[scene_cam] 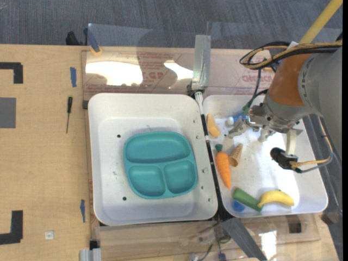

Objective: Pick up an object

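Currently gripper (246, 125) is seen low over right bin (312, 192), finger state can't be told.
Carrot (223, 168), cone (235, 154), banana (276, 199) lie nearby; teal tray (160, 164) in left bin (103, 145).

bright, even light | glare on clear panel (130, 72) | sharp focus

arm (321, 83): grey | orange band | black and yellow cables

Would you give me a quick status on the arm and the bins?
Gripper low over right bin, nothing seen held. Carrot, cone, banana loose there. Teal tray in left bin.
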